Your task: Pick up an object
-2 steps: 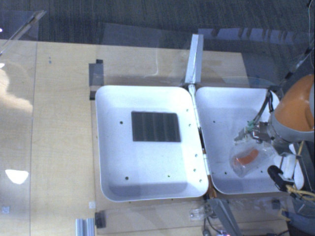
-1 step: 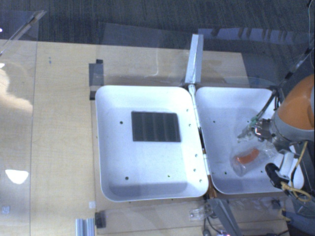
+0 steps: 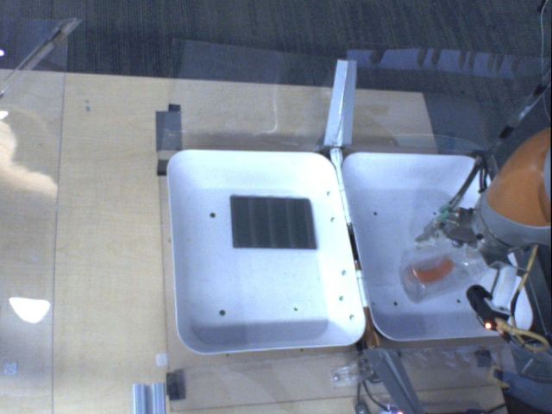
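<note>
A grey KUKA arm with an orange band above the wrist reaches in from the right edge of the frame over the right-hand white bin, its gripper low over the bin floor at the right centre of the picture. Whether the claw is spread or closed cannot be told from this angle, and nothing can be confirmed between its tips. Just below and left of the gripper, in the lower right part of that bin, lies a clear plastic object with an orange-red piece inside; it appears to rest on the bin floor, very near the gripper, though contact between the two cannot be made out. The left-hand white bin fills the middle of the frame and carries a dark ribbed rectangular pad lying flat in its upper centre. The two bins sit side by side, their inner rims touching along a narrow divider, on a pale wooden bench. A grey metal bar runs upward from the junction of the bins toward the top of the frame. Cables hang near the arm at lower right.
</note>
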{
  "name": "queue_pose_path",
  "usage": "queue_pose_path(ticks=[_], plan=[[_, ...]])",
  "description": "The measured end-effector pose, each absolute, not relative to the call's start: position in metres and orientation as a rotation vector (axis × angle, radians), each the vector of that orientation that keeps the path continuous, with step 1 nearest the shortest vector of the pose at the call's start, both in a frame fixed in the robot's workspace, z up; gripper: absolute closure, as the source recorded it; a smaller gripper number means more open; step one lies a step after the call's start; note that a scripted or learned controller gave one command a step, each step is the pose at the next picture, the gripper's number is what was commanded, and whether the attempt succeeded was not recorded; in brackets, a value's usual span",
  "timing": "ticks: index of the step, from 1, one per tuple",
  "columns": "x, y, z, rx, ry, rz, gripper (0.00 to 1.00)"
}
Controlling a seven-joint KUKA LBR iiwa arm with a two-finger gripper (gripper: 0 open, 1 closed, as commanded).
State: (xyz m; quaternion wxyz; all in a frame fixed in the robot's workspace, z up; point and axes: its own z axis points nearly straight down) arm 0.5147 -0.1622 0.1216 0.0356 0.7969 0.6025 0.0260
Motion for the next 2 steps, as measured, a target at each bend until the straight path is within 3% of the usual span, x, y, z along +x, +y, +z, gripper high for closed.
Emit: queue_pose_path(ticks=[1,2], plan=[[0.515,-0.164,0.121,2.361,1.950,0.084,0.00],[0.493,-0.144,0.090,2.248,2.171,0.017,0.00]])
